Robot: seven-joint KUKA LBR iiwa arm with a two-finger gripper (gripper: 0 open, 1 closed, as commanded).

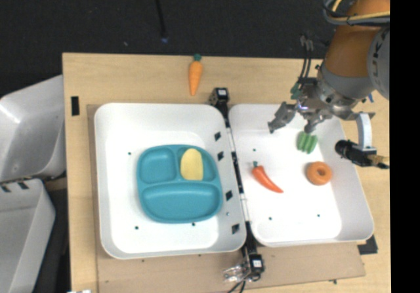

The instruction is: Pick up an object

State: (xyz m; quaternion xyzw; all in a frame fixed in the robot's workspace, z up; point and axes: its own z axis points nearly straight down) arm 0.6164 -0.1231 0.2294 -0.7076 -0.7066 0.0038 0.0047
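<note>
1. Two-finger gripper (293, 122), upper right of frame: jaws spread wide, one finger angling out left, the other pointing down; nothing between them.
2. The lower finger tip sits right at the top end of the small green ribbed plastic toy vegetable (306, 141), touching or just above it; can't tell which.
3. That green piece lies in the upper middle of the right white shallow bin (351, 223). It's the nearest candidate for the pick.
4. Handling guess: hollow toy plastic, light, stiff, somewhat slick. Short stubby shape, so pinch across its narrow width at the middle; a grip near an end would likely squirt it out.
5. Orange ring-shaped toy doughnut (319, 173), lower right of the green piece, near it but apart. Likely light and rigid; rounded edge could roll off the pads.
6. Red-orange toy chilli pepper with a green stem (266, 178), centre-left of the same bin. Tapered, so hold the thick end near the stem.
7. Left white shallow bin (108, 233) holds a blue compartmented plastic tray (176, 201) with a pale yellow oval toy (191, 164) in its upper right compartment.
8. Orange toy carrot with a green top (195, 75) lies on the wooden bench (131, 75), above the bins, top centre.
</note>
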